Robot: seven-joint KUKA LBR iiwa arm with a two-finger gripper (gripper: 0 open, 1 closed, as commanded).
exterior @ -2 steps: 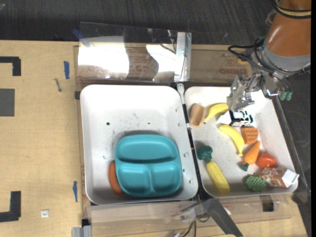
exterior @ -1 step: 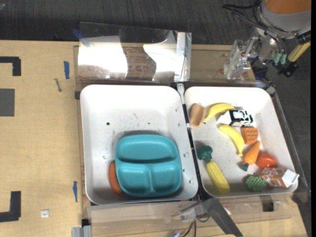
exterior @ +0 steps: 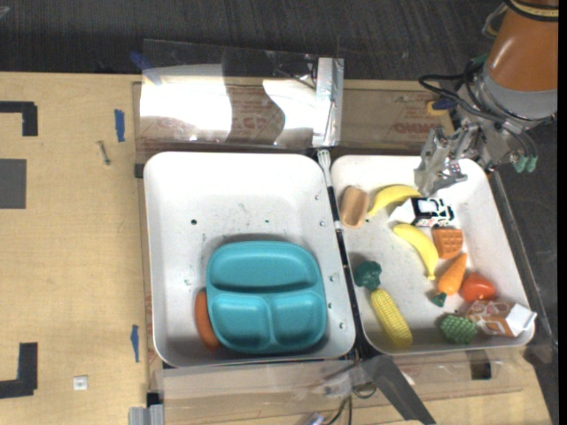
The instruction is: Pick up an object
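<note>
Nearest: teal divided tray [exterior: 266, 305] in the left bin [exterior: 168, 184], toy food crowding the right bin [exterior: 505, 228].

Along the right bin's near edge: corn cob [exterior: 390, 317], green knobbly piece [exterior: 457, 328], small carton [exterior: 498, 319], tomato [exterior: 478, 287]. Further in: carrot [exterior: 452, 274], broccoli [exterior: 367, 274], one banana [exterior: 420, 246] slanting from upper left to lower right. Beyond that, at the far end: bread roll [exterior: 353, 205], second banana [exterior: 392, 197] curving left to right, black-and-white packet [exterior: 431, 208]. Poised over that far right corner: gripper [exterior: 440, 173], fingers pointing down and left, open or shut impossible to tell, nothing visibly held. Likeliest pick, the second banana, just left of and below the fingertips, long axis roughly crosswise to the reach, tip nearly touching; packet directly beneath, crowding the drop.
</note>
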